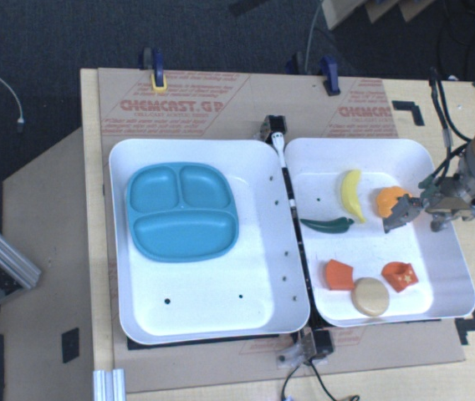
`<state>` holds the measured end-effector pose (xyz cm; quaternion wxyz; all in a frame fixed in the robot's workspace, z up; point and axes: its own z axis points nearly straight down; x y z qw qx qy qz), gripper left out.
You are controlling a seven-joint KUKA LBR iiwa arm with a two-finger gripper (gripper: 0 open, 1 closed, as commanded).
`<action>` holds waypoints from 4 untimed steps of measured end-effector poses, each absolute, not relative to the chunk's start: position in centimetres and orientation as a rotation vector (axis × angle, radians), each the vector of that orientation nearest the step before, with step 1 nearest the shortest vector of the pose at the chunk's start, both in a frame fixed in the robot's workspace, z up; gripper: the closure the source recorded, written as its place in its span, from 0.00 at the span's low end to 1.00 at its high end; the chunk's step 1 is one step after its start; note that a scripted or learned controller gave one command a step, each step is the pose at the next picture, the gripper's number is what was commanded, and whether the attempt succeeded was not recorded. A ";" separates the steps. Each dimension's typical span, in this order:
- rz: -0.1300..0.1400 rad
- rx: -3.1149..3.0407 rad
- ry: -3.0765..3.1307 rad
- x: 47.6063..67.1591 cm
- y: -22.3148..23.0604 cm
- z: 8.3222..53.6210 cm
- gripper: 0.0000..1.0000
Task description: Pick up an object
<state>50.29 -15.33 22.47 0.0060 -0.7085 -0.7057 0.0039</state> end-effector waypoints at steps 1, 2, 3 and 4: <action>0.001 -2.221 -2.221 50.6 -15.3 23.1 0.00; 0.006 -2.217 -2.215 50.3 -15.5 16.8 0.00; 0.005 -2.217 -2.216 50.4 -15.5 10.4 0.00; 0.002 -2.218 -2.218 50.3 -15.4 8.3 0.00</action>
